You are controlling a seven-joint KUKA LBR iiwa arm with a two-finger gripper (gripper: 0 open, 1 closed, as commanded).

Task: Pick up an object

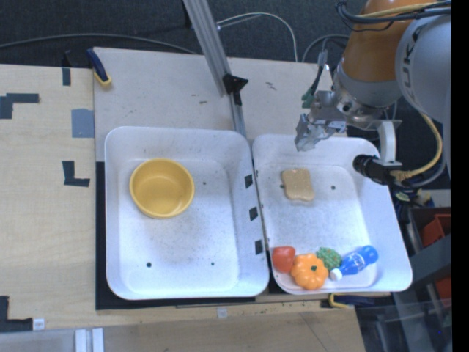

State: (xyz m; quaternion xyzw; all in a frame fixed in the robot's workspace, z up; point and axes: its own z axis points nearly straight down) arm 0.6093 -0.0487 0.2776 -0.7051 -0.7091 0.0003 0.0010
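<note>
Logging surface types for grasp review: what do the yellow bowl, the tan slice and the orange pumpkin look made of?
Yellow bowl: likely smooth plastic, uniform colour with a soft sheen.
Tan slice: matte, speckled like bread; probably a foam or plastic toy, hard to tell.
Orange pumpkin: glossy moulded plastic, judging by its ribbed lobes and highlights.

Yellow bowl [162,188], orange pumpkin [309,271]

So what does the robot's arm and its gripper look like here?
The arm is grey and rounded, with a glossy orange band above the wrist. Black cables loop over its top, and a yellow-and-black hose runs alongside. The gripper is small, metallic grey, with short fingers.
</note>
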